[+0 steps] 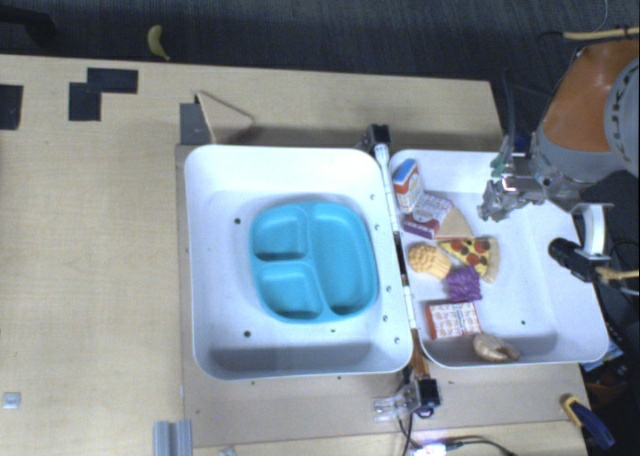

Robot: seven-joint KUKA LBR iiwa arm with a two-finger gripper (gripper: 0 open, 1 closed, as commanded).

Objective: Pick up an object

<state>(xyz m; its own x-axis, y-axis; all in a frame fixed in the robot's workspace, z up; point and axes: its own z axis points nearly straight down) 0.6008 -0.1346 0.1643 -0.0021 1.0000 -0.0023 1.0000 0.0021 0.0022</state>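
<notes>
**A:** Where does the arm sit?

**B:** The grey arm with the orange band [597, 94] comes in from the right, over the upper right part of the right-hand shallow white bin [560, 319]. Its two-finger gripper [497, 206] points down and leftward, above bare bin floor, apart from every object. I cannot tell its opening.

**A:** What room is there?

**B:** The right half of that bin is bare white floor. The objects crowd its left wall, by the seam with the left-hand shallow white bin [215, 244].

**A:** What is in each?

**B:** The left bin holds a blue plastic tray with three compartments [312, 259]. In the right bin, from the top: a small white carton with blue and red print [405, 182], a pale crinkled wrapper [430, 211], a toy pizza slice [470, 252], a yellow corn-like piece [430, 261] just beside it, a purple bunch [463, 284] below, a red-and-white flat packet [453, 320], and a tan lump [494, 348] near the bottom wall.
</notes>
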